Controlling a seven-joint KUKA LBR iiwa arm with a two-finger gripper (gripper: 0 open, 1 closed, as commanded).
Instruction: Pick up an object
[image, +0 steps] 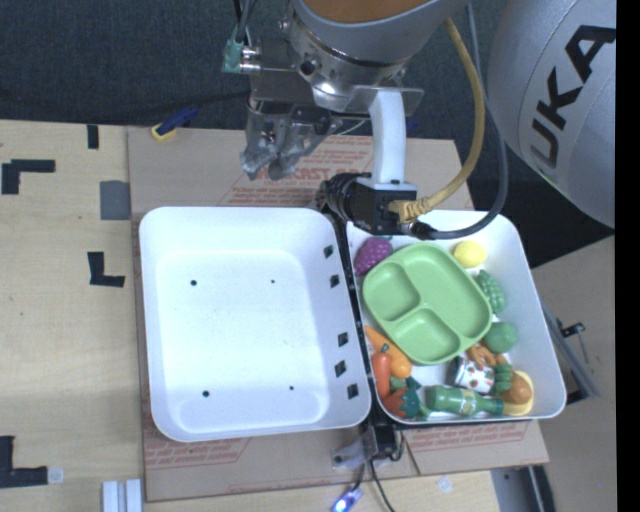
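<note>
Two shallow white plastic bins are seen side by side on the bench: the left bin (160, 300) and the right bin (535, 300). One pale green divided plastic tray (425, 300) with three compartments is taken as the landmark; it lies tilted inside the right bin, resting over the other toys. Just above its upper left corner, one purple grape-like toy (373, 250) is seen, and above its upper right corner one yellow lemon-shaped toy (469, 253). Along its right edge one green ridged vegetable toy (492, 290) is found. Below its lower left corner one orange carrot-shaped toy (383, 368) is seen, with a cluster of small mixed toys beside it that cannot be counted surely. The grey two-finger gripper (275, 160) is held well above and left of the tray, beyond the bins' far rim, pointing downward; nothing is seen between its fingers, which seem close together.
</note>
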